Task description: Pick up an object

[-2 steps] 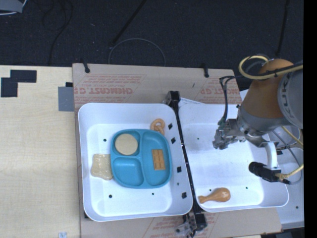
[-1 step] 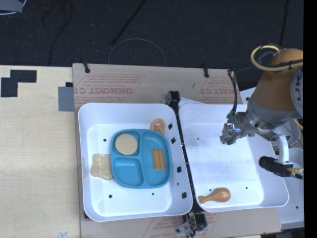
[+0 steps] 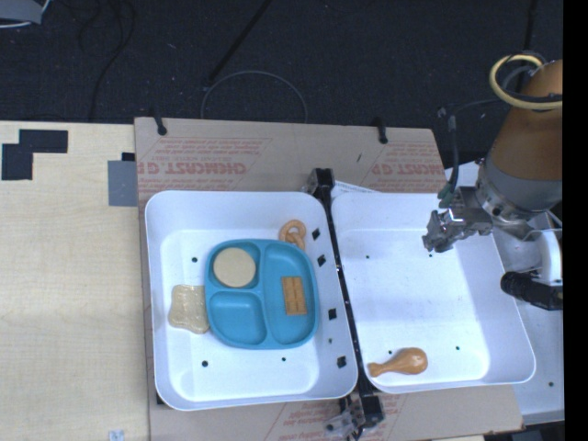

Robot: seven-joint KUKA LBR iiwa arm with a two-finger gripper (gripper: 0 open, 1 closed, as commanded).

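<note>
From above, the hand (image 3: 438,232) hangs over the far part of the right bin (image 3: 496,356); whether it is clenched cannot be told. A drumstick (image 3: 399,364) lies at that bin's near edge. The left bin (image 3: 170,375) holds a blue tray (image 3: 241,327) with a round cracker (image 3: 233,267), toast (image 3: 189,308) and pretzel (image 3: 293,232) beside it

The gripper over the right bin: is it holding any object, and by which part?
Nothing is held. The gripper is above the bare floor of the right shallow white bin, apart from the orange drumstick-shaped toy near the bin's front.
</note>
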